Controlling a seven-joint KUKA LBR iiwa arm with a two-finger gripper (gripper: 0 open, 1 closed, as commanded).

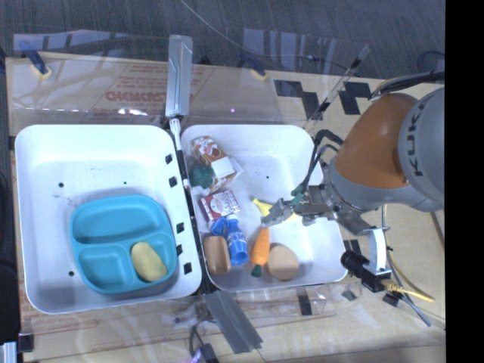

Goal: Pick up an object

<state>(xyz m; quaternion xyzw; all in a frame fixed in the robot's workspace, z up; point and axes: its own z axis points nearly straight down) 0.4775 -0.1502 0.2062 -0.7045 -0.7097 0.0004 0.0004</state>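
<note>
Arm (393,153) comes in from the right, orange band over the right bin's (291,146) right wall, wrist angled down and left into the bin. Jaws (274,214) sit low over the bin's middle, just above and right of the carrot (260,248). Can't tell whether they're wide or narrow (the fingers blur into the wrist hardware), and nothing visibly sits between them.

Right bin contents:
- carrot, orange with green end pointing down, roughly upright in frame, near the front wall
- tan round object (283,262) touching the carrot's right side
- blue bottle (234,240) just left of the carrot, brown bread-like roll (216,254) beside that
- small yellow item (262,205) just left of the jaws, mostly hidden
- red-and-white packet (222,203) above the bottle
- dark green round thing (200,175) and a snack box (214,159) further back along the left wall

Left bin (45,157) holds a blue compartment tray (113,225) with a yellow potato-like object (149,262) in its lower right compartment.

Both bins sit side by side on the desk (98,89), a clear plastic sheet behind them.
</note>
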